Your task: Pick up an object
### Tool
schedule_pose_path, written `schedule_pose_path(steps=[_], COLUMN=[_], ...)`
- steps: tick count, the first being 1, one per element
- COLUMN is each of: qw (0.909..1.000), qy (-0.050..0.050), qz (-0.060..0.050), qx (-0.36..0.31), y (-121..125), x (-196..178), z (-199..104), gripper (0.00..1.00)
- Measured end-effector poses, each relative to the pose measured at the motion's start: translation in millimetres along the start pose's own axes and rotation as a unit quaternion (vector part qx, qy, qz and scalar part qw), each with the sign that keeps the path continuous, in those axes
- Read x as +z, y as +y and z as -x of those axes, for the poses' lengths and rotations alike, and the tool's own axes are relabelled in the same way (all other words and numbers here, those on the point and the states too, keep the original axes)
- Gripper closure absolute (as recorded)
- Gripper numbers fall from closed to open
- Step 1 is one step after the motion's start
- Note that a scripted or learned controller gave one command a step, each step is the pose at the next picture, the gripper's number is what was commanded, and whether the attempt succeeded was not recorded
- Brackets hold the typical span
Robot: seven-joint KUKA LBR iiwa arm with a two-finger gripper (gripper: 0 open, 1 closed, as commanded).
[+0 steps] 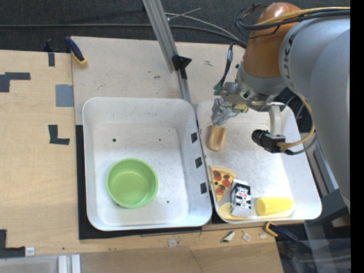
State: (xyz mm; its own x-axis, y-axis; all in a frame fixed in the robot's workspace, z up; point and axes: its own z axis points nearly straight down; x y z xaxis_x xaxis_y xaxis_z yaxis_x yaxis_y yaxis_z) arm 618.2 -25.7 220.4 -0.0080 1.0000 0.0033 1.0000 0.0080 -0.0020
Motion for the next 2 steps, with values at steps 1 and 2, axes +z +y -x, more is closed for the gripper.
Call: schedule_pose_path(steps=[1,2], qw=[1.0,1.0], qy=[0.0,-0.001], qz=[0.0,-0.001], qx=[0.0,0.0], y=[9.9,27.1], x=[-8.7,4.7], z=[-49.6,-101.8], gripper=[1.0,1.0])
